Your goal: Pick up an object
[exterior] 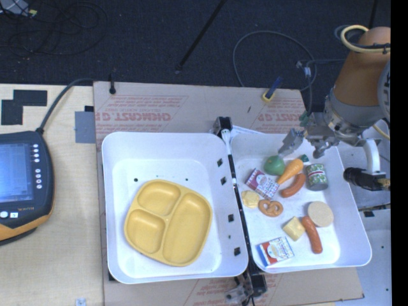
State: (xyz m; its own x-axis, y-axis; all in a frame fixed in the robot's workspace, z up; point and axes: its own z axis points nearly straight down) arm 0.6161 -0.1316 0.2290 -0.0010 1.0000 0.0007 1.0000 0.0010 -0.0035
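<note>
A dark carpet (pixel 127 37) strewn with black cables (pixel 70 11) lies beyond the cardboard sheet (pixel 185 110); left of the cardboard, a wooden tabletop (pixel 64 247).

we see the pendant (pixel 22 183) cut off by the left edge, its screen too blurred to read. the arm (pixel 363 69) runs out past the right edge. print on the small packets (pixel 262 183) is too small to read.

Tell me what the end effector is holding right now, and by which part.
Nothing. The end effector hangs open above the far end of the right bin, with no object between its fingers; the toy food lies in the bin below.
</note>
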